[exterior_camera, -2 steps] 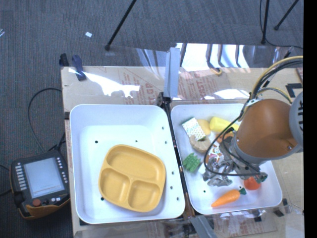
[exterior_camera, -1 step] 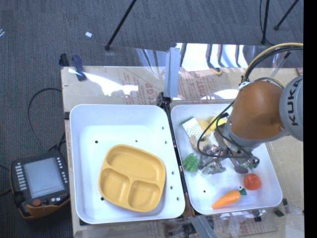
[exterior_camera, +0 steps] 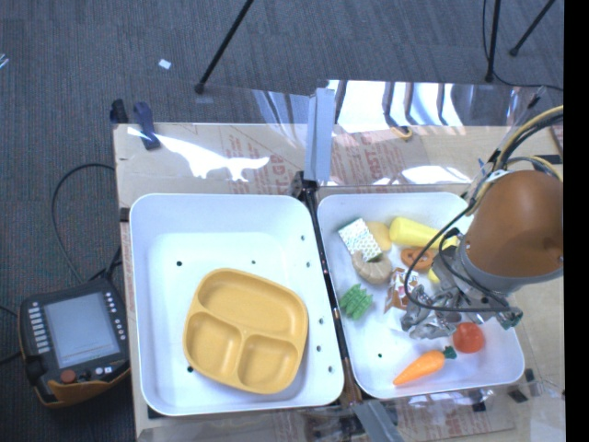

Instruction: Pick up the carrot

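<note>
From the overhead camera, I found my arm reaching in from the right over the right-hand bin, its orange band covering that bin's far corner. My claw hung low over the bin floor among the toy food, just above and to the left of the tomato. I could not tell its state at this angle, and nothing showed gripped in it. The carrot lay flat on the bin floor near the front edge, just below my claw and apart from it, orange tip pointing front-left and green top toward the tomato. It lay slanted and clear of its neighbours, which in my judgement left room to descend on it. The yellow piece, the green piece and the remaining food sat further back. The left-hand bin held a yellow divided plate, which played no part in the pick.
</note>
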`<state>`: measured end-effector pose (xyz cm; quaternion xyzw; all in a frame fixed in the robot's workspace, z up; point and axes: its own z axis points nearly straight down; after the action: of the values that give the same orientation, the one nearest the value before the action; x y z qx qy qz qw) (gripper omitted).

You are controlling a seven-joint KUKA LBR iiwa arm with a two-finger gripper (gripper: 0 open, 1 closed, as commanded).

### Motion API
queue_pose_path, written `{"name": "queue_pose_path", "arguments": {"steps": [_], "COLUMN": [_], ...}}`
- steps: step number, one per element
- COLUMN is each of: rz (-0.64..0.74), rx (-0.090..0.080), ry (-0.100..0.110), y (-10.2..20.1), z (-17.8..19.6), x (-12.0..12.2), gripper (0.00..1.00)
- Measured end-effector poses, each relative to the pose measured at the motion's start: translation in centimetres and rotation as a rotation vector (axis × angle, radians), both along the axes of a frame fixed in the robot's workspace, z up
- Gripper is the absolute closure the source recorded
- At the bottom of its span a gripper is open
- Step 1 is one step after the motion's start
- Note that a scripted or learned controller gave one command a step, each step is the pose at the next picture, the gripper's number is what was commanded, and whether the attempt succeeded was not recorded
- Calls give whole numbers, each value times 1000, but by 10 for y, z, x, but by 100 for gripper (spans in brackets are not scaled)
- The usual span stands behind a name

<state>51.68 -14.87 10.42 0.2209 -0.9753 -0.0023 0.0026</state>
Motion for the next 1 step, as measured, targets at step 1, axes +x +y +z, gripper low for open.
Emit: {"name": "queue_pose_path", "arguments": {"steps": [1], "rz": [1], "rx": [1], "ry": [0], "y": [1], "z": [0], "x": [0], "gripper": [0]}}
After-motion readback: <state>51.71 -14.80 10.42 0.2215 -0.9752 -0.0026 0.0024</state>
